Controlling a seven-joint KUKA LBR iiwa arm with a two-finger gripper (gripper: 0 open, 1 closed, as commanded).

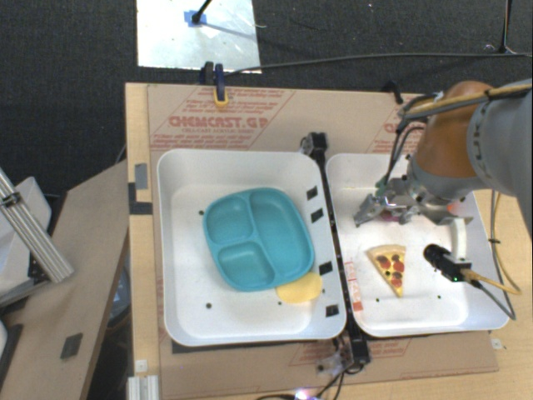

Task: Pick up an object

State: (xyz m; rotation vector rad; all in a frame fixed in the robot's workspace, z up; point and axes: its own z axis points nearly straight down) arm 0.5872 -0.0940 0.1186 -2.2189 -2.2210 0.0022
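Note:
A toy pizza slice [390, 267] lies flat in the right bin [416, 327], its tip pointing toward the front. My gripper [376, 210] hangs low over the same bin, just behind and slightly left of the slice, and apart from it. Nothing shows between the fingers. In the left bin [185, 223] a teal divided plate [258, 238] lies flat, with a flat yellow piece [301, 289] sticking out from under its front right edge.
A black divider strip [326, 223] runs between the two bins. The arm's grey and orange body [458, 144] covers the back right of the right bin. A cardboard sheet [241, 115] lies under both bins.

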